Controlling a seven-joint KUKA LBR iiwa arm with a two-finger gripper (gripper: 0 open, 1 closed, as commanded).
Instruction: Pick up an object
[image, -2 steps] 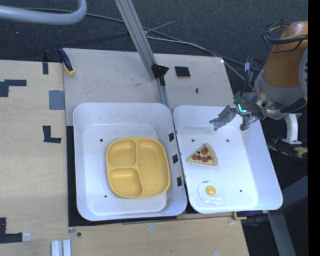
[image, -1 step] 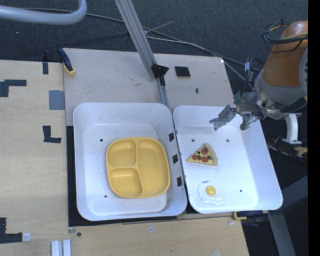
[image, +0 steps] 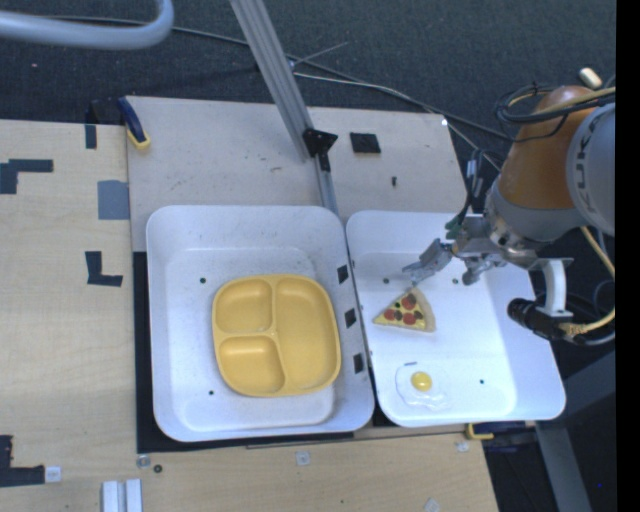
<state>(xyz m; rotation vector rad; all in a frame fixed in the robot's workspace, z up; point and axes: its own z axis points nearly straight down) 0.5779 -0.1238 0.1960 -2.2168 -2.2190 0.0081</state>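
In the right bin (image: 500, 345) lie a toy pizza slice (image: 406, 313) near the middle left and a toy fried egg (image: 420, 383) near the front edge. My gripper (image: 447, 270) hovers over the back of this bin, just behind and to the right of the pizza slice. Its two fingers (image: 424, 264) are spread open with nothing between them. The grey arm with its orange band (image: 545, 160) comes in from the right.
A yellow divided plate (image: 275, 333) sits in the left bin (image: 175, 300). A slanted metal post (image: 290, 95) rises behind the bins. Cables run along the arm's right side (image: 560, 320).
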